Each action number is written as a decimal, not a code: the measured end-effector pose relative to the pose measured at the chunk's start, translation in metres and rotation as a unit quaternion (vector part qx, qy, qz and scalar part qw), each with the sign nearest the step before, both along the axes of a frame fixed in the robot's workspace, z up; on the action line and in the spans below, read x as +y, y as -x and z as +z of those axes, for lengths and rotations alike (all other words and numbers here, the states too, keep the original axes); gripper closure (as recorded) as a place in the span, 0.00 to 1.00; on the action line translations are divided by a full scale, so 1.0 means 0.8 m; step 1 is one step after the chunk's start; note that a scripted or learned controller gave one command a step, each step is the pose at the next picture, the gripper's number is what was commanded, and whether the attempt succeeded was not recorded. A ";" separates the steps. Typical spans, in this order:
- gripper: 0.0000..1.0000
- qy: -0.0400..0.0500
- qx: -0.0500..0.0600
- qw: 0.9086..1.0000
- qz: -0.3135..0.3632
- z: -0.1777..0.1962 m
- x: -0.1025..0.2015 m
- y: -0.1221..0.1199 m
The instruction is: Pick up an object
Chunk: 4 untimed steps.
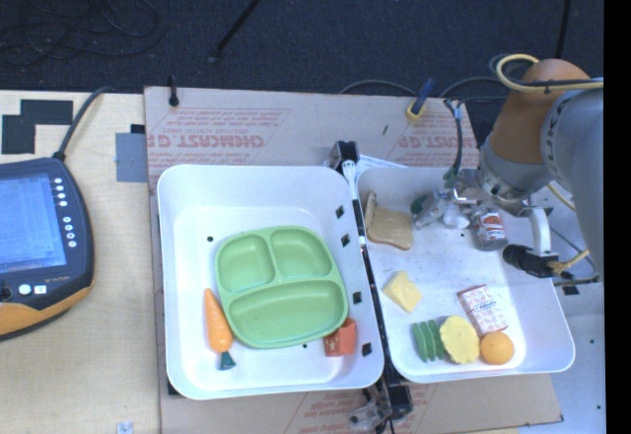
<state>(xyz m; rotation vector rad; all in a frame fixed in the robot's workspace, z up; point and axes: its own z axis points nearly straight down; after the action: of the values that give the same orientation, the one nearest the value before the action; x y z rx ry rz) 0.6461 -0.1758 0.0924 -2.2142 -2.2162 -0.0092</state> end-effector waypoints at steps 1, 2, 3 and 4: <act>1.00 0.004 0.008 1.000 0.001 0.006 -0.003 0.007; 1.00 0.004 0.000 1.000 -0.001 0.088 0.039 0.063; 1.00 0.004 0.002 1.000 -0.002 0.112 0.056 0.098; 0.00 0.004 0.001 1.000 -0.002 0.111 0.055 0.097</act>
<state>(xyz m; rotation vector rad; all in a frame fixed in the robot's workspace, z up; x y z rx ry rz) 0.5683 -0.1317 0.1809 -2.2212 -2.2150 0.0036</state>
